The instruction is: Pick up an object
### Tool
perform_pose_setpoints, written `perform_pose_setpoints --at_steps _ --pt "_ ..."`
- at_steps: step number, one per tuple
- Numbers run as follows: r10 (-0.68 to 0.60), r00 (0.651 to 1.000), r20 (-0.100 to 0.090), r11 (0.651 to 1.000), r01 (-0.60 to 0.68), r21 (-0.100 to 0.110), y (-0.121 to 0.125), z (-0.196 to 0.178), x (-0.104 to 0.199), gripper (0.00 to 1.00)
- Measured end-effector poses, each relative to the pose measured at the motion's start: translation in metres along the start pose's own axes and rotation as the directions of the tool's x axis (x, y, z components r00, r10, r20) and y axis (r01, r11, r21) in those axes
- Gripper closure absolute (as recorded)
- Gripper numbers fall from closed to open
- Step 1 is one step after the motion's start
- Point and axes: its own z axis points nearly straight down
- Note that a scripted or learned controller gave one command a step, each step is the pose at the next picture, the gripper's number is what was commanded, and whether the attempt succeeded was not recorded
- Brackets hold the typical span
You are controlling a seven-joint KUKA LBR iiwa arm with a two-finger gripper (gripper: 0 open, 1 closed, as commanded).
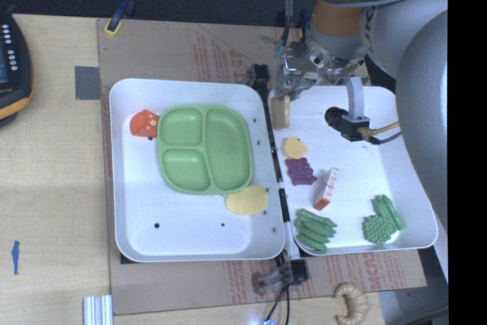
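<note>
1. Cardboard-covered bench bears two white bins; toy foods lie in the right bin.
2. Gripper hovers above a tan block at the bin's left edge.
3. Jaw state: cannot tell; nothing lifted yet, by my judgement.

This is a robotics lab bench, not a kitchen. Two shallow white bins sit side by side on a cardboard sheet clipped at its far-left corner, and they hold toy food (plastic grapes, green beans). An industrial arm reaches in, and a control pendant lies at the bench's left edge.
</note>
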Motion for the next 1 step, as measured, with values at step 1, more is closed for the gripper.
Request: perform_pose_setpoints --at_steps 1 --pt "0.008 1.0 -0.001 1.0 -0.008 0.008 -0.045 -0.0225 -0.0054 1.0"
